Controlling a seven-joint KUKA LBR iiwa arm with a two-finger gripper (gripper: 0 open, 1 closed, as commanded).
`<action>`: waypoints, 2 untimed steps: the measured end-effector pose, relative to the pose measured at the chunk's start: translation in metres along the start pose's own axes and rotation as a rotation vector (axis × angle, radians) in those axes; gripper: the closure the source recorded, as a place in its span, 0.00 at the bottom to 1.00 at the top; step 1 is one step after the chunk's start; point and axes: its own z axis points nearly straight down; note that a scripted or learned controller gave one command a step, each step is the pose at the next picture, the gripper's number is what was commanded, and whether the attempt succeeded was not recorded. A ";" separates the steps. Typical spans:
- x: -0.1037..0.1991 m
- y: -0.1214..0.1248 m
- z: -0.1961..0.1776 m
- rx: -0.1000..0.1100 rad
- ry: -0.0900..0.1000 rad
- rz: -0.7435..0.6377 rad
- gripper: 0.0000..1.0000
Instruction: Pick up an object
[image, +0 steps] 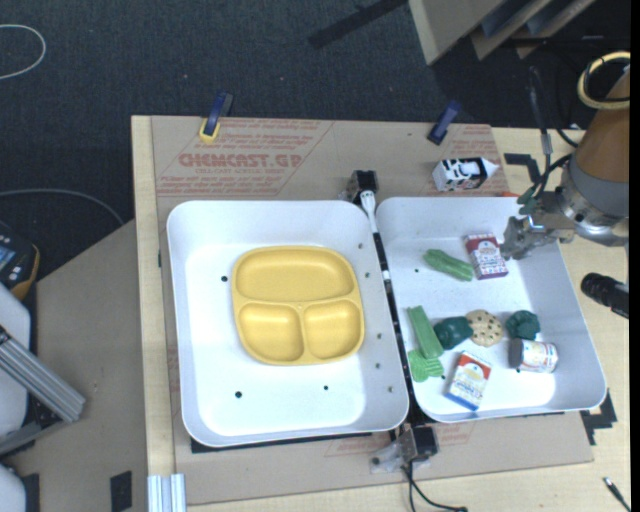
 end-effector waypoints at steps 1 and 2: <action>0.000 0.002 -0.028 0.002 0.000 0.001 1.00; 0.056 -0.015 -0.037 0.011 0.006 -0.004 1.00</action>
